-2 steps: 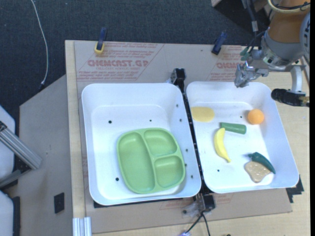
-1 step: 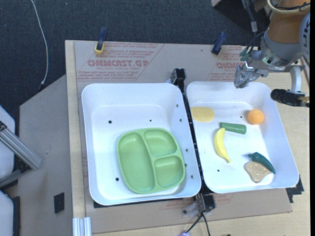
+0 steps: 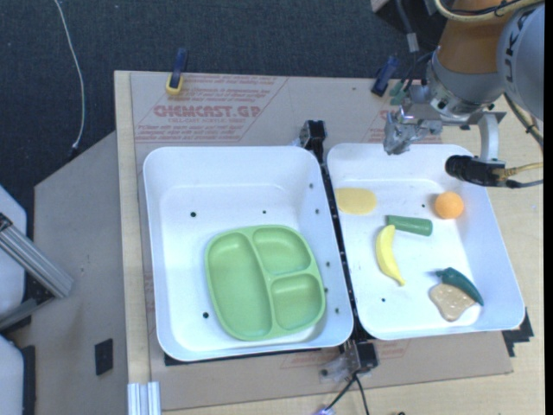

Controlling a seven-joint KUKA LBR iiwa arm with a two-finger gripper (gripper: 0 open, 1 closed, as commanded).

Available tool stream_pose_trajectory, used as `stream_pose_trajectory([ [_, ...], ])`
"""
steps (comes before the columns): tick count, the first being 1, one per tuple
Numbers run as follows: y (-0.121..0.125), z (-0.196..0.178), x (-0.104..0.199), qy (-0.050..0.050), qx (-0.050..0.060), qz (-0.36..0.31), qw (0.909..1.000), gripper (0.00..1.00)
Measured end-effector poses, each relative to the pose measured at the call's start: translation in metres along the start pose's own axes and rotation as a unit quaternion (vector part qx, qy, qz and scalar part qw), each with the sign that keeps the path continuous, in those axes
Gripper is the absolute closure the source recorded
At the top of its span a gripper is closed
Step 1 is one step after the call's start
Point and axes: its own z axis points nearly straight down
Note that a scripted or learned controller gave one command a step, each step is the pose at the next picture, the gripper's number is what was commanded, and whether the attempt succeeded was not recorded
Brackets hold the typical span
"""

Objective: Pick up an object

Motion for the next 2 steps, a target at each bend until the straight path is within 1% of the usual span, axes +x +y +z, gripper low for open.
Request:
stream_pose_trajectory([
  [1,0.006,-0.002,0.059,-0.001,-0.002,0.0,1.0,1.0],
  [2,-0.004,0.009,0.116,0.0,0.002,0.0,1.0,1.0],
])
